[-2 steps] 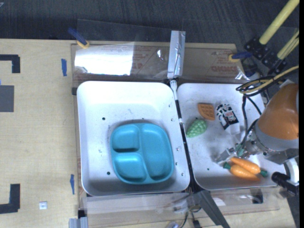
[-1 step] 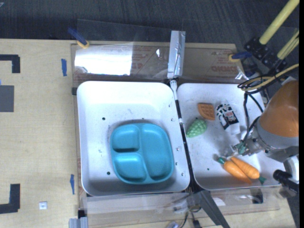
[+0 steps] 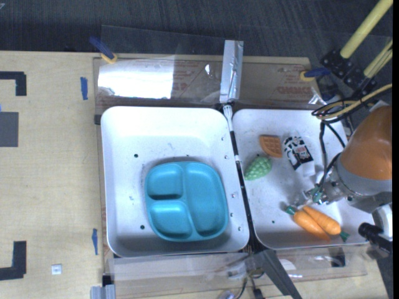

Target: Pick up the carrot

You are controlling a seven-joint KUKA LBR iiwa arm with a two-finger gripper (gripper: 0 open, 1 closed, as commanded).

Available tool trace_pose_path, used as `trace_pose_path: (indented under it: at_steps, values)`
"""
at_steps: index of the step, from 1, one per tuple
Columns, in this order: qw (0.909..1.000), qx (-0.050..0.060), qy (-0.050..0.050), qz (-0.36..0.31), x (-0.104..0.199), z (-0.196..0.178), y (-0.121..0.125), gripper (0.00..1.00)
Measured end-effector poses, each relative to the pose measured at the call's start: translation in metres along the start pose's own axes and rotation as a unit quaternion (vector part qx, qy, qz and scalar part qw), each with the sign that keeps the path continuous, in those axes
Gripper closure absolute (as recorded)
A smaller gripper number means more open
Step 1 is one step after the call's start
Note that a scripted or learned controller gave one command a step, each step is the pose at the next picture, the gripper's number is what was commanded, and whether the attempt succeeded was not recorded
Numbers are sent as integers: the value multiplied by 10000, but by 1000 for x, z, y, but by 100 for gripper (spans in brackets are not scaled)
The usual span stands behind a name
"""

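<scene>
The carrot (image 3: 318,221) is orange with a green stub at its left end. It lies slantwise near the front edge of the right bin (image 3: 274,229) and looks like two carrots side by side. My gripper (image 3: 320,194) hangs just above and behind the carrot's left half, below the grey wrist and orange band (image 3: 374,147) that come in from the right. I see nothing held in it, and the carrot rests on the bin floor.
The right bin also holds a green knobbly item (image 3: 257,167), a flat orange piece (image 3: 271,144) and a small black-and-white packet (image 3: 298,151). A blue divided plate (image 3: 186,199) sits in the left bin (image 3: 124,136). Cables and yellow rods (image 3: 368,23) stand at back right.
</scene>
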State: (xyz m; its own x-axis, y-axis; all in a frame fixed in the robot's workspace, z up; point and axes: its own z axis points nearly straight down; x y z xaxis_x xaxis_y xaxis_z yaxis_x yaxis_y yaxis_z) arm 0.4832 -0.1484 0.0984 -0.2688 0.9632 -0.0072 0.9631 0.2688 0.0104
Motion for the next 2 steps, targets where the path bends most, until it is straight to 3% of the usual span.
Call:
trace_pose_path:
  at_steps: [1,2]
  values:
    - [9963,12,27,-863,-31,10,-10,0]
    - [9963,-6,13,-863,-31,0,-8,100]
